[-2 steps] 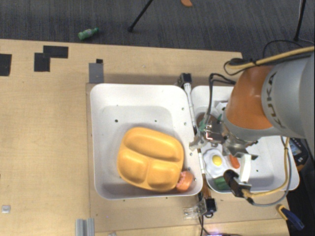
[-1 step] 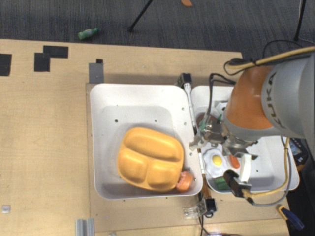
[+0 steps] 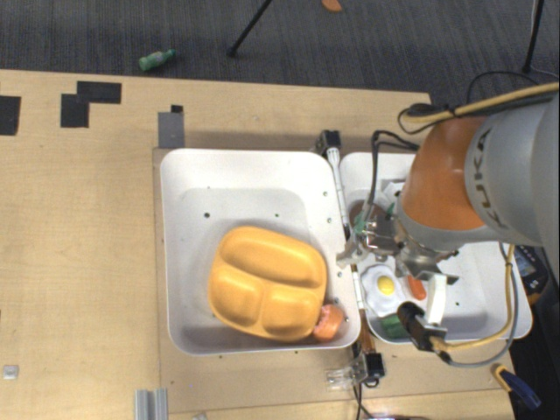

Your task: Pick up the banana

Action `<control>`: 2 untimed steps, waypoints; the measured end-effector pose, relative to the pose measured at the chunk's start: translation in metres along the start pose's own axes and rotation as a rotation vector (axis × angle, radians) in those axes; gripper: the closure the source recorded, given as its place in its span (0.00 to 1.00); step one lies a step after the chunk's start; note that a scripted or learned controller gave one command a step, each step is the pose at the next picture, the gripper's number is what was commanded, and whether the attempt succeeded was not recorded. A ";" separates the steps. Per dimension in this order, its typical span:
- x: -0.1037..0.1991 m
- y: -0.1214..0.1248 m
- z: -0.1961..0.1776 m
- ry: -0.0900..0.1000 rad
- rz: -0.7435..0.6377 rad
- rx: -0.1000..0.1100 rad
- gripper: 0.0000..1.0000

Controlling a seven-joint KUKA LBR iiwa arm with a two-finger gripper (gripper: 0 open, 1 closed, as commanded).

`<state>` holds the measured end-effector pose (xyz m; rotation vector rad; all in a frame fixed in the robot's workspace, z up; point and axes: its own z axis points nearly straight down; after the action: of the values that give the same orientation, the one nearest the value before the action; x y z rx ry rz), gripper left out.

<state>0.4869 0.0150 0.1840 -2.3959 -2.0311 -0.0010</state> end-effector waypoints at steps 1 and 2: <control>0.045 -0.008 0.000 0.000 -0.392 0.000 0.00; 0.072 -0.006 0.038 0.004 -0.474 -0.026 0.00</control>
<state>0.4929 0.0875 0.1459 -1.8615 -2.5511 -0.0317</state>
